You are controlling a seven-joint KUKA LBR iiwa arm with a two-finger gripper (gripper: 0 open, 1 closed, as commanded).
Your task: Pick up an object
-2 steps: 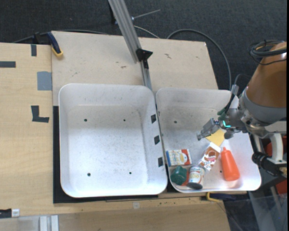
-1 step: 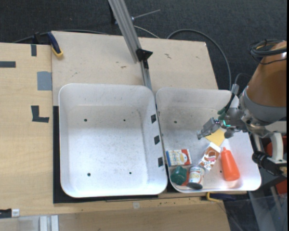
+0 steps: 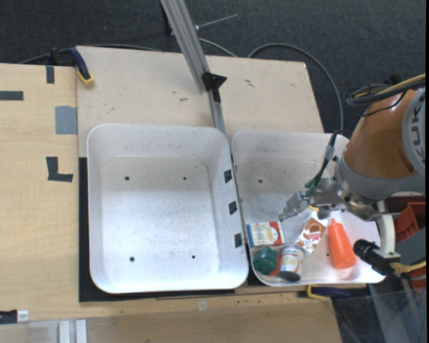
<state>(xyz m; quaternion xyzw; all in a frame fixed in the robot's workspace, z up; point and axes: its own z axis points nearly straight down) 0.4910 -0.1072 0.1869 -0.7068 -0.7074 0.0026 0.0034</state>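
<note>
Over the right bin (image 3: 272,156), low and reaching in from the right: the arm (image 3: 382,152), big orange band up top, grey wrist bent down to the gripper (image 3: 300,204); can't tell if its fingers are apart or together. Just below the gripper, near the right bin's front edge: a small white box (image 3: 264,233), a green lump (image 3: 267,259), a little can (image 3: 292,259), a red and white packet (image 3: 312,236), an orange bottle (image 3: 339,245); all bunched close. Lots of bare floor at the right bin's back; left bin (image 3: 157,206) beside it, walls touching.
</note>
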